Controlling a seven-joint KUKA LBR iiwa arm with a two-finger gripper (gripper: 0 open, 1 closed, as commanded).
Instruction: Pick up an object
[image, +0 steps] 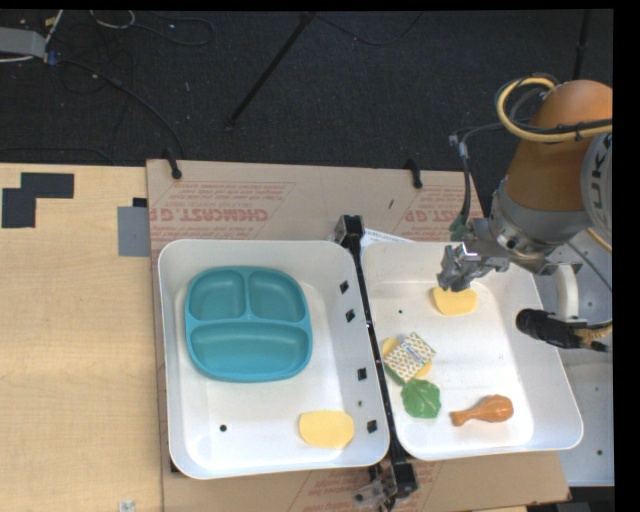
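Note:
My gripper (458, 274) hangs low over the upper part of the right bin (545, 420), right above a flat yellow piece (455, 301) that lies on the bin floor. Its tips seem to touch that piece's far edge. Further down the same bin lie a checkered yellow-and-white packet (410, 355), a green leafy piece (422, 399) and an orange drumstick (484, 410). The left bin (180, 420) holds a teal divided plate (246, 323) and a second yellow piece (326, 428).
A black divider with clips (358, 330) runs between the two bins. The arm's orange band (565, 125) and grey wrist stand over the right bin's far right corner. Cardboard (260, 205) lies under both bins.

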